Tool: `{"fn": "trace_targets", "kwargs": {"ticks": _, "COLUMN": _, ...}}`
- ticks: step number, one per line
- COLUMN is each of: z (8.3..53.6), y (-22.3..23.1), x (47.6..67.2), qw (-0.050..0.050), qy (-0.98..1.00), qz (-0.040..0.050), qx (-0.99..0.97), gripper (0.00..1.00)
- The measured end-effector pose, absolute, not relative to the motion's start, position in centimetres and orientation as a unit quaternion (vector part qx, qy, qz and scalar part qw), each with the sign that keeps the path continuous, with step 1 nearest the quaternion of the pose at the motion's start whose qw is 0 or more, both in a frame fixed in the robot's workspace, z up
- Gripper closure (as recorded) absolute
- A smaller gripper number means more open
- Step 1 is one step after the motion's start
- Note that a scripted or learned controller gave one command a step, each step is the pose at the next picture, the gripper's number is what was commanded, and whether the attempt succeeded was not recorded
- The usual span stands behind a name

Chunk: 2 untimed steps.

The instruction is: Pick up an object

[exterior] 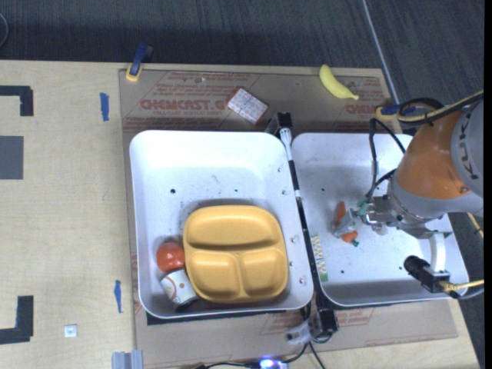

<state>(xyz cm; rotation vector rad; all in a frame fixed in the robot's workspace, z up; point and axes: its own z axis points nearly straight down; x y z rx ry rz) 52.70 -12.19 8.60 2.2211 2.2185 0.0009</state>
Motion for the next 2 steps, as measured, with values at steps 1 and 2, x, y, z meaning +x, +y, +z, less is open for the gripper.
{"fn": "trace_targets", "kwargs": {"ticks": 1, "z": 9.6, "y": -12.1, "x": 52.8, "qw": 0.003, "qy": 0.707, "qz": 0.0020, "qx": 0.708, "gripper": 1.00}}
{"fn": "trace_targets", "kwargs": {"ticks": 2, "z": 18.5, "y": -5.3, "x": 51.9, "qw": 0.000, "qy": 0.708, "qz": 0.0006, "qx": 0.707, "gripper": 1.00}}
